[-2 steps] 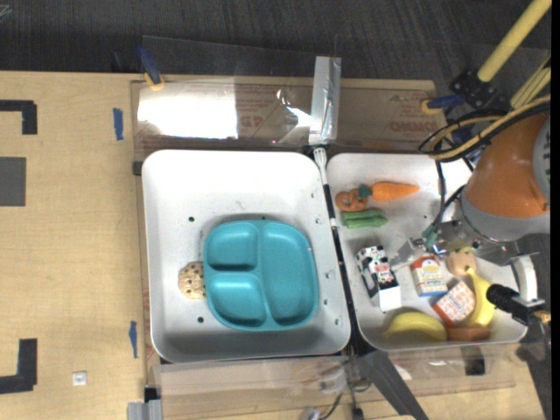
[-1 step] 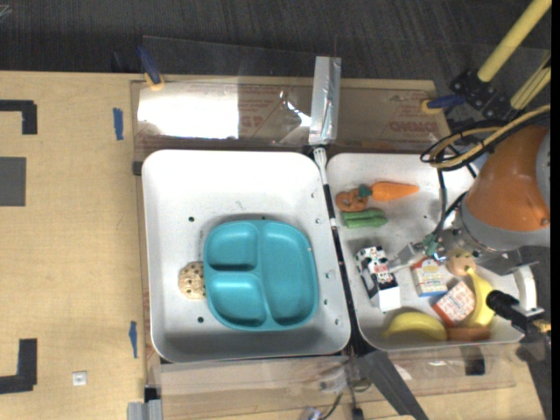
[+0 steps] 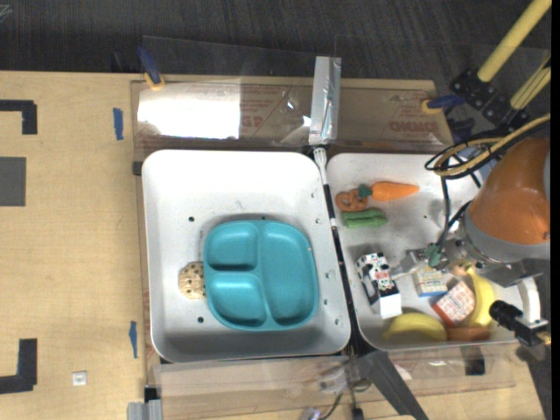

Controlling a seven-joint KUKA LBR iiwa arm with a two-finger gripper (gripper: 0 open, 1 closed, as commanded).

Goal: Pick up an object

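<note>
Arm (image 3: 516,204) is seen over the right bin (image 3: 394,169), claw buried in clutter near the snack packet (image 3: 455,303); its state cannot be told. Banana (image 3: 416,325) lies just left-below, long axis roughly along the near wall. Carrot (image 3: 394,191) is well apart, toward the far wall.

A smooth, glossy plastic finish is shown by the teal divided plate (image 3: 261,274) and the white bins (image 3: 166,191). The bench (image 3: 61,234) at the left of the frame looks like matt, pale wood. Clear, shiny plastic sheeting (image 3: 236,103) is seen at the upper centre.
</note>
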